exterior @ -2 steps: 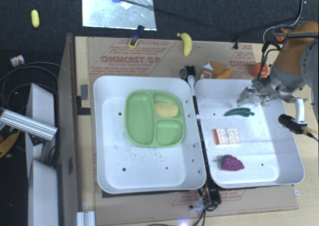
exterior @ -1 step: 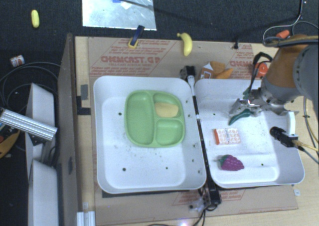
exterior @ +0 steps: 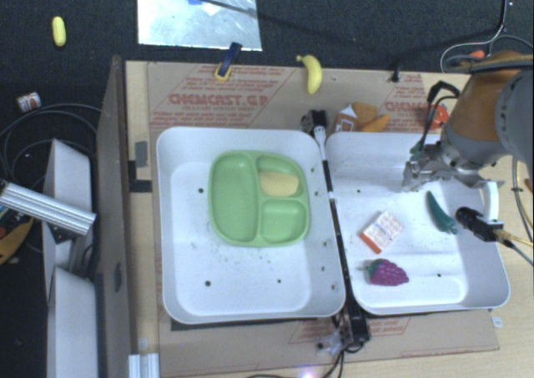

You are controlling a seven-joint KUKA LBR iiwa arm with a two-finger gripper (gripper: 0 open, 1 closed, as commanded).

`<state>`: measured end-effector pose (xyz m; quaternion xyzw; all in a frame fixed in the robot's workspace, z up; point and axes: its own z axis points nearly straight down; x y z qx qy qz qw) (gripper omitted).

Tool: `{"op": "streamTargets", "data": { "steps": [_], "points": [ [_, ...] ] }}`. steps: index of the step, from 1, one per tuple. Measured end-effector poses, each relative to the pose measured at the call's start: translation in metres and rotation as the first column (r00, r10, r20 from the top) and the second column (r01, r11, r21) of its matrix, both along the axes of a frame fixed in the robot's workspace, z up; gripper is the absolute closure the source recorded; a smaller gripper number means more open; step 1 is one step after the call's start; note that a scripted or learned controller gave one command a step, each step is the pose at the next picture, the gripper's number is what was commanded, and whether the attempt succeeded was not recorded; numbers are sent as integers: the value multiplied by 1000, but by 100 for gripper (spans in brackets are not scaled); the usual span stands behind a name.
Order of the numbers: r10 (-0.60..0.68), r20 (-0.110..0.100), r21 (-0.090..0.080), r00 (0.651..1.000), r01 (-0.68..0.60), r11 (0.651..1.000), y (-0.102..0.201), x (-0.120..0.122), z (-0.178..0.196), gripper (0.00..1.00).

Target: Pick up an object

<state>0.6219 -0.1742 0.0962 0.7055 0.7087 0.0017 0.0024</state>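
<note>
Nothing was lifted yet. My gripper [exterior: 420, 169] hovered over the right bin [exterior: 480, 284]; I couldn't tell its state. Purple grapes [exterior: 386, 272] waited.

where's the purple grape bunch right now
The purple grape bunch lies in the right bin, near its front edge, just below the orange-and-white packet.

Two white bins [exterior: 192, 301], two bananas [exterior: 312, 73]
</note>
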Motion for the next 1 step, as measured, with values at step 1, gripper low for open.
{"op": "streamTargets", "data": {
  "steps": [1],
  "points": [
    [-4, 6, -4, 1000, 4, 1000, -22, -13, 95, 100]
  ]
}}
